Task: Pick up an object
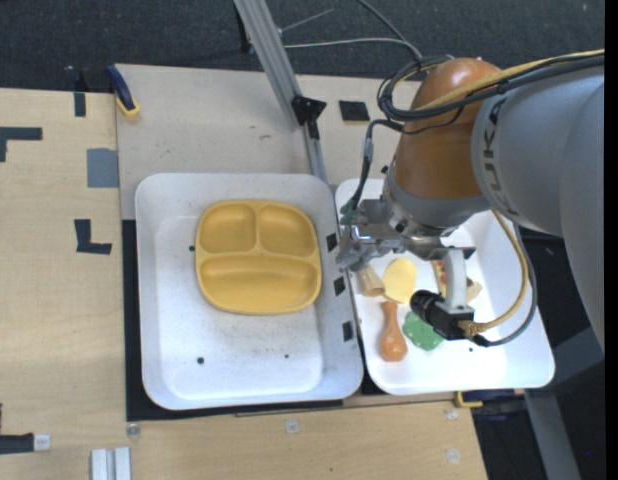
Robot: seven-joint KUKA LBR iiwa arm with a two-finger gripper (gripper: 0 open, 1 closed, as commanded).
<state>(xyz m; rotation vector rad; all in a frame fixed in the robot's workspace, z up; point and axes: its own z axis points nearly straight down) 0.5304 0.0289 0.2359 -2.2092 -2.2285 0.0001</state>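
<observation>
The bench point(49, 298) has a pale, wood-grained top. On it the left bin point(239, 358) is a shallow white tray with rounded corners and a faintly speckled floor. A yellow plate point(257, 256) lies flat in it, toward 12 o'clock from the bin's middle. The plate is smooth, matte plastic, a rounded square moulded into three compartments: two small ones on its 12 o'clock side and one long one on its 6 o'clock side.

The right bin point(499, 353) is of the same white make and touches the left bin's 3 o'clock wall. The gripper point(361, 253), bare metal with dark fittings, hangs over this bin's 9 o'clock edge under the arm point(529, 158), a smooth grey shell with a glossy orange band. How far the gripper is open cannot be told, and nothing can be seen held in it.

Just at its 4 o'clock sits a cluster of small things. A rounded pale yellow piece point(399, 278) is on top. A glossy orange-brown piece point(391, 336), narrow-necked with a bulbous end, lies at the yellow piece's 6 o'clock. A crumpled-looking green piece point(422, 334) lies at its 5 o'clock.
</observation>
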